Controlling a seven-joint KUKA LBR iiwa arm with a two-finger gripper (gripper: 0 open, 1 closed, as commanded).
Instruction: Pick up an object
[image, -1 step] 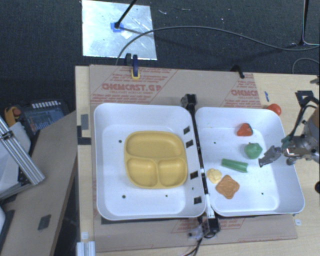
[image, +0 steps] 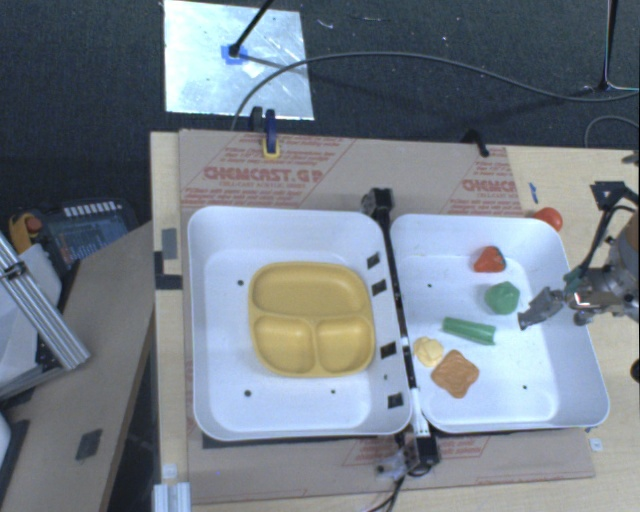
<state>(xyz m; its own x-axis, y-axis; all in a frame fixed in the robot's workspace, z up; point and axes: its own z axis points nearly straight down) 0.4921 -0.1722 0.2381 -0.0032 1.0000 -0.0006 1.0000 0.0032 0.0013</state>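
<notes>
Two shallow white bins sit side by side on a bench, seen from above at a slant. The left bin (image: 215, 300) holds a yellow divided tray (image: 308, 317) with three compartments, lying flat near the middle. The right bin (image: 560, 400) holds five small objects in a loose cluster. Nearest the divider lies a pale yellow piece (image: 428, 350), with an orange waffle-like piece (image: 455, 373) just beside it toward the front. Behind those, a green cylinder (image: 469, 330) lies on its side. Farther back sit a round green object (image: 502, 296) and, behind that, a red-orange object (image: 488, 260). The gripper (image: 545, 305) reaches in over the right bin's right side, just right of the round green object and apart from it, with nothing between them. Its fingers are small and blurred; they appear to hold nothing, and how far apart they stand cannot be told.
</notes>
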